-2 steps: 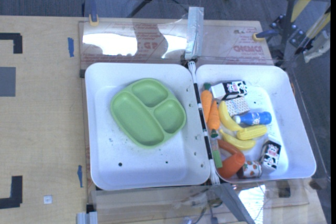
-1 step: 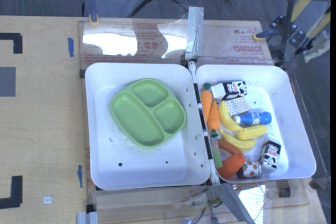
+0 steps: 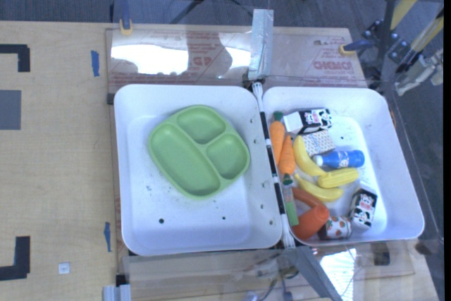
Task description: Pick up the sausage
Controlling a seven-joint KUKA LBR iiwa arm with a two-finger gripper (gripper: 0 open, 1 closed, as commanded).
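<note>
The sausage (image 3: 307,197) is a short reddish-orange piece lying near the front of the right bin (image 3: 399,173), between the bananas (image 3: 318,170) and a fat orange carrot (image 3: 311,220). My gripper (image 3: 421,74) is at the view's right edge, beyond the right bin's far right corner and well away from the sausage. Nothing is visibly held in it.
The right bin also holds two slim carrots (image 3: 282,144) along its left wall, a blue bottle (image 3: 342,159) on the bananas, and small cow-print cartons (image 3: 313,120) (image 3: 363,207). A green divided plate (image 3: 199,150) lies in the left bin (image 3: 134,173). Stand legs cross behind the bins.
</note>
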